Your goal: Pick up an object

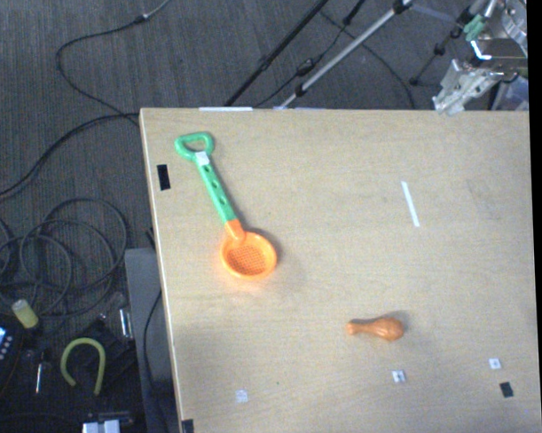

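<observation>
An orange strainer spoon with a green perforated handle [227,217] lies on the tan bench top [340,164] at the left, its bowl toward the front. A small orange drumstick-shaped toy [379,328] lies nearer the front, right of centre. My gripper [466,82] hangs at the far right corner, just past the back edge of the bench and far from both objects. It is small and partly cut off by the frame.
A thin white strip [411,204] lies on the bench at the right. Small black and white markers [398,375] dot the front area. Cables [59,254] and a green U-shaped part [82,358] lie on the floor to the left, and tripod legs [336,49] stand behind.
</observation>
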### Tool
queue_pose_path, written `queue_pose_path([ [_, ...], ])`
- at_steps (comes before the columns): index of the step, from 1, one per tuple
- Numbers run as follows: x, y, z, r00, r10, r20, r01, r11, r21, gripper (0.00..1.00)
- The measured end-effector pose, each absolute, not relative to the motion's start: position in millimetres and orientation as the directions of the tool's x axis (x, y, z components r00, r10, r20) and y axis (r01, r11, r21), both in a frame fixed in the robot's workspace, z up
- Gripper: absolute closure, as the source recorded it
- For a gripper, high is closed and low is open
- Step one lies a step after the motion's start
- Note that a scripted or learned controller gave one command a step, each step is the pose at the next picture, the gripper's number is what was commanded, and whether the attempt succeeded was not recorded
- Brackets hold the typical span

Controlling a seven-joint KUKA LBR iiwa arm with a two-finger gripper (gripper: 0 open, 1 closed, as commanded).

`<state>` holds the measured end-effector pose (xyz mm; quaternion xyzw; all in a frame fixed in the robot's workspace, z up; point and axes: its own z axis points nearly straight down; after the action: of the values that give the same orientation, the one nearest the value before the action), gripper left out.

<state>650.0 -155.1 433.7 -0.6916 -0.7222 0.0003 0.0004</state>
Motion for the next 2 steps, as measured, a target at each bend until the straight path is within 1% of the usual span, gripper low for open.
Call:
queue_pose_path([
  [1, 573.1, -59.6, 433.6, 0.146, 0.989, 0.000, 0.989, -0.146, -0.001, 1.00],
  [2, 587.5, -154.3, 433.5, 0.079, 0.997, -0.003, 0.997, -0.079, -0.001, 1.00],
])
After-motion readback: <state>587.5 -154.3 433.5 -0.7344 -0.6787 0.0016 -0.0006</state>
